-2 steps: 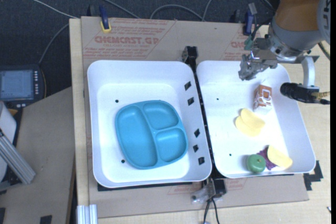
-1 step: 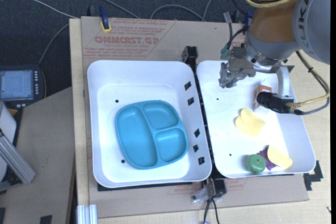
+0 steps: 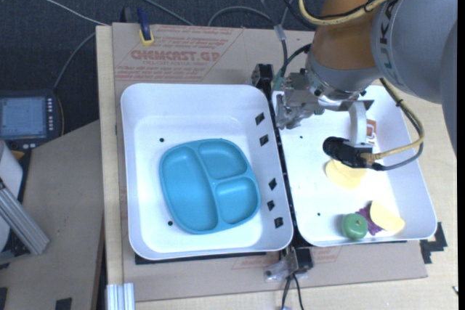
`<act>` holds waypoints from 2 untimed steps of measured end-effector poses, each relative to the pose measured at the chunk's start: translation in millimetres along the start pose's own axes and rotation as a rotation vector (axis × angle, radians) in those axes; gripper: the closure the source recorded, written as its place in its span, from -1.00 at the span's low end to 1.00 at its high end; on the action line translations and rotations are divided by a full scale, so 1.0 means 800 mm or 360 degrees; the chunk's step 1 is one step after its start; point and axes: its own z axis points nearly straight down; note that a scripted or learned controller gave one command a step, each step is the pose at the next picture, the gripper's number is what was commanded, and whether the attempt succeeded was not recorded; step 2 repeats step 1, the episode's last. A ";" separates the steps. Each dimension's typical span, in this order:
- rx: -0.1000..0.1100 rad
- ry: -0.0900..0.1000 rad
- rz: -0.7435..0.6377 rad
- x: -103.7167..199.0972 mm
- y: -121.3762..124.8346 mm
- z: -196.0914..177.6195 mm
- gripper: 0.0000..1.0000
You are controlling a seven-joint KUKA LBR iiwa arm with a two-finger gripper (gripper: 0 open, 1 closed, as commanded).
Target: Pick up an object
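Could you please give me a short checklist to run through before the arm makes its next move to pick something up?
1. Candidate objects in the right bin: ok, a green round object and yellow pieces.
2. End effector over that bin: ok, near its left wall.
3. End effector grasp state: cannot tell.
4. Object lifted: not ok, all rest on the floor.
5. Blue divided tray out of the way: ok, in the left bin.

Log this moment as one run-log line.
arm: over right bin | gripper: near bin's left wall, nothing seen held | blue tray: left bin | green object: right bin, untouched
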 end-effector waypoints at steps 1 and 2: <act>0.0002 -0.0002 0.0004 0.045 -0.035 0.003 1.00; 0.0002 -0.0002 0.0004 0.045 -0.035 0.003 1.00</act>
